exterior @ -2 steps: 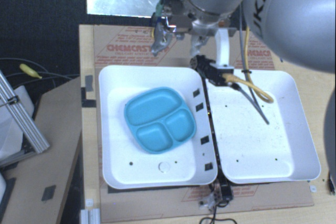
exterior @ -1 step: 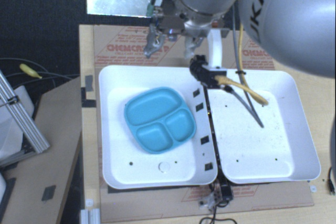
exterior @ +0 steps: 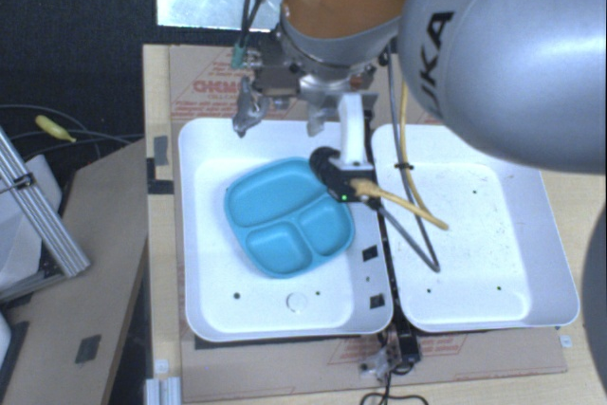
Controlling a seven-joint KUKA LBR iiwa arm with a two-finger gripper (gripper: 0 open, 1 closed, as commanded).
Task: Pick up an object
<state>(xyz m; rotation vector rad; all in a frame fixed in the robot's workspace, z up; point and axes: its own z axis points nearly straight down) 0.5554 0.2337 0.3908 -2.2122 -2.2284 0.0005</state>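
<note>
camera view: the task's thing, a blue divided plate [exterior: 285, 221], lies flat near the middle of the left bin [exterior: 204, 204], a little toward that bin's 12 o'clock side. it has three compartments: one large one on its 11 o'clock side and two smaller ones side by side along its 5 o'clock edge. its corners are turned, so it sits at a slant to the bin's walls, and bare white floor shows all around it.

the gripper [exterior: 283, 117] hangs at 12 o'clock from the plate, over the far rim of the left bin. its two fingers [exterior: 248, 114] stand wide apart with nothing between them, and they are apart from the plate. the grey arm with its orange band comes in from 1 o'clock and covers the upper right of the view.

the right bin [exterior: 484, 232] sits at 3 o'clock from the left one, touching it along the shared edge; its floor is dotted with dark specks. both bins rest on a sheet of cardboard [exterior: 204, 85] with red print.
</note>
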